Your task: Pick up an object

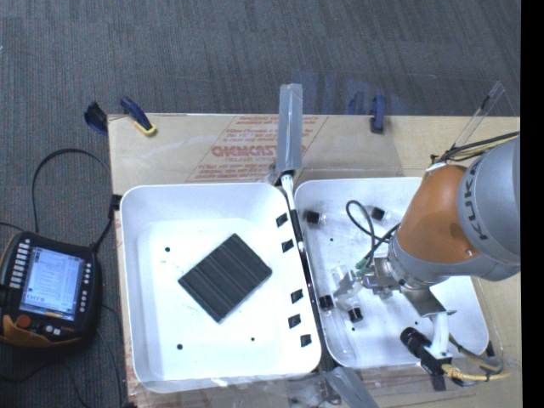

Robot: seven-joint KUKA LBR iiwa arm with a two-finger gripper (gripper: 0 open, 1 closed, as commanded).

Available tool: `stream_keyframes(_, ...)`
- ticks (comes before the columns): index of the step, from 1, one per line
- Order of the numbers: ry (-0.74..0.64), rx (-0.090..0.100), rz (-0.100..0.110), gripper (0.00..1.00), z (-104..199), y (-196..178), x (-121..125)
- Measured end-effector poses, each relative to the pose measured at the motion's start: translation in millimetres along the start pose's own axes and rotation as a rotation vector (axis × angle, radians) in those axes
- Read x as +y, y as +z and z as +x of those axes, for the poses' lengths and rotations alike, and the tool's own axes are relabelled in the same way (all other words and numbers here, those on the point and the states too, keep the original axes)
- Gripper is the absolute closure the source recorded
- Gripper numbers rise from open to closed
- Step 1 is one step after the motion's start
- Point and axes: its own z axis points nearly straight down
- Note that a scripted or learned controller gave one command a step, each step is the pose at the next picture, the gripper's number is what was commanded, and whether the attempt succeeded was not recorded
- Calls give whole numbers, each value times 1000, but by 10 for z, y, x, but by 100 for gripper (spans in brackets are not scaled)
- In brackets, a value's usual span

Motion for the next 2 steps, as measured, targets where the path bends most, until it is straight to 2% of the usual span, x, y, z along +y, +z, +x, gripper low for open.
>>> stream_keyframes(1,-9,-2,-2,0,-187,-1071,689)
stream_keyframes(2,-16,-2,0,0,-746,-336,1151)
